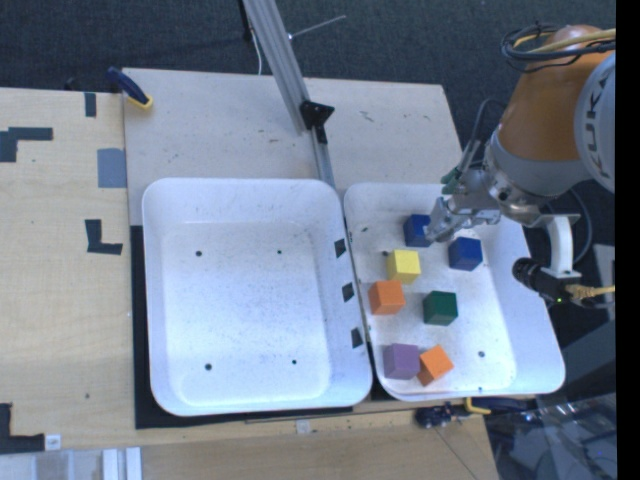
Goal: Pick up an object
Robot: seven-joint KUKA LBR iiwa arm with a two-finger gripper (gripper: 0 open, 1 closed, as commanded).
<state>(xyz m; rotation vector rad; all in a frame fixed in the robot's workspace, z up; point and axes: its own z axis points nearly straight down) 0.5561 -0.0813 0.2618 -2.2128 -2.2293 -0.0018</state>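
The right bin (520, 353) holds several small blocks: a blue cube (416, 230) at the back, another blue cube (465, 254) to its right, a yellow cube (405, 264), an orange cube (387, 296), a dark green cube (440, 308), a purple cube (401, 360) and a small orange block (435, 364). My gripper (446, 227) hangs low over the back of this bin, between the two blue cubes, right beside the left one. Nothing shows between its fingers.
The left bin (245, 293) lies beside the right one. A grey metal bar (280, 53) slants from the top down to the gap between the bins. A blue and yellow tool (130, 88) rests on the bench at the back left.
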